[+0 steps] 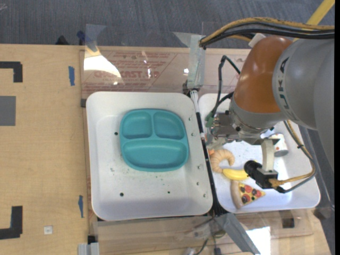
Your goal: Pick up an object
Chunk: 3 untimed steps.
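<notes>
Over the right bin [304, 194] on the plywood worktop [42, 142], the grey-and-orange arm [276, 78] leans in from the right. Its hand [228, 134] sits low by the wall that this bin shares with its neighbour. The wrist's bulk covers the hand from above, so we cannot tell whether it is wide or narrow, and we see nothing gripped in it.

Three toy foods lie in a loose group in that bin, all resting on its floor:
- The croissant [222, 158] lies just below the hand in the view.
- The banana [235, 173] is touching or nearly touching the croissant's lower end.
- The pizza slice [247, 194] lies nearest the front rim.

In the left bin [101, 195] a teal divided plate [154, 139] lies flat, well apart from the arm.

We judge the pick as begun but not yet made. The arm is in place over the group, with the croissant the likeliest target. What is left is the close on one piece and the lift clear of the bin. With the three so close together, we think a neighbour could be nudged or caught in the same grasp.
</notes>
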Motion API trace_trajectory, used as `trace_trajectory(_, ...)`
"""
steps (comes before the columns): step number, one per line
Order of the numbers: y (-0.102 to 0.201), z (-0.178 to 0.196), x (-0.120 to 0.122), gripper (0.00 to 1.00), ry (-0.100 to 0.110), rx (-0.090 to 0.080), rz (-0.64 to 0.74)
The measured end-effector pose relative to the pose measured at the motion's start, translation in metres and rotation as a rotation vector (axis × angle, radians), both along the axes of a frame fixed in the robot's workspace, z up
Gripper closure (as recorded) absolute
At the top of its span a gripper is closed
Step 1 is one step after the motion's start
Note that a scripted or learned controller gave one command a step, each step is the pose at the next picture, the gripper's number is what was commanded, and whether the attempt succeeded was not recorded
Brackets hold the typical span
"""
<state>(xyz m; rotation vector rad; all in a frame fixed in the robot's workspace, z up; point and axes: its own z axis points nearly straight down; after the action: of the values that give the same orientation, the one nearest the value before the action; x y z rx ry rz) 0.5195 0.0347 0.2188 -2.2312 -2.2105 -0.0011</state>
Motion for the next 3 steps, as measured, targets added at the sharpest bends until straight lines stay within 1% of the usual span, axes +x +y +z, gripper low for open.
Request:
trace_trajectory(1,0.044,-0.003,-0.025,1.00,0.004,-0.001,-0.312)
trace_trajectory(2,0.092,-0.035,-0.041,1.00,0.007,-0.003,-0.620)
trace_trajectory(3,0.122,-0.082,-0.042,1.00,0.009,-0.006,-1.064)
